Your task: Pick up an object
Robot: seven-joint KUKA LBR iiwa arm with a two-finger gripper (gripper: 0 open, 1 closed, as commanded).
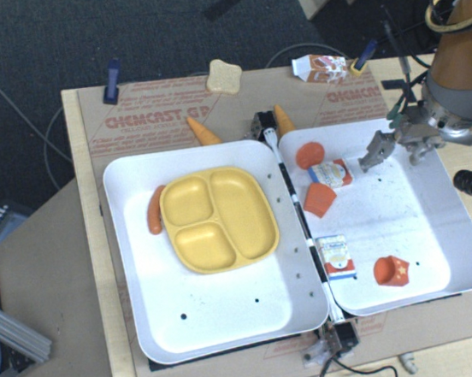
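The right bin [448, 224] carries five small things. A red round piece [310, 154] lies toward eleven o'clock. Just beside it, toward four o'clock, rests a small red-and-white carton [332, 174], flat on its side. Touching the carton's lower left is an orange-red block [319, 200], tilted. A second small carton [336, 257] lies flat at the bin's left wall near eight o'clock. A red lumpy piece [392, 270] sits at six o'clock.
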